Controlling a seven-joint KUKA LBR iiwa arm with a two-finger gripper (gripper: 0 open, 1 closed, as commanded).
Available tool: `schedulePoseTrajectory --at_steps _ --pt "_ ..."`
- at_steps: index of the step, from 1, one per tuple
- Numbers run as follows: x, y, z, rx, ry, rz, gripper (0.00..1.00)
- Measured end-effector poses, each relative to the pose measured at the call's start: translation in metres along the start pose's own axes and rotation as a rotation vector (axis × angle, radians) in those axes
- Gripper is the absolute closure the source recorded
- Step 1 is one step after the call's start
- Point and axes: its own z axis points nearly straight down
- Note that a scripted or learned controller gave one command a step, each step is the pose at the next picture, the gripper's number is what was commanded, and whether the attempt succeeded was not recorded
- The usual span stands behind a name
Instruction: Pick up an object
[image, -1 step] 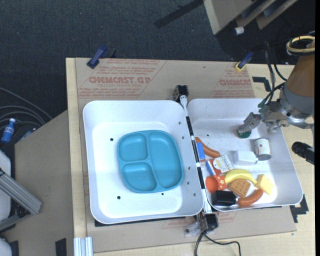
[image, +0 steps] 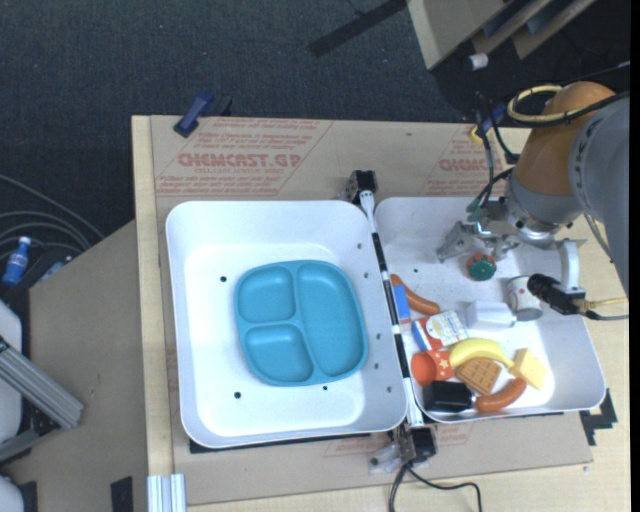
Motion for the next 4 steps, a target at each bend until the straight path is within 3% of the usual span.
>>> schedulePoseTrajectory --at_steps 1,2,3,4 --pt "0.000 0.001 -0.012 -0.004 -0.002 -0.001 1.00" --pt "0.000 0.001 -0.011 -0.003 -0.002 -0.001 0.00" --pt "0.034 0.016 0.003 -0.003 0.000 -0.001 0.00" --pt "0.020 0.025 0.003 -0.003 -0.001 0.000 0.00"
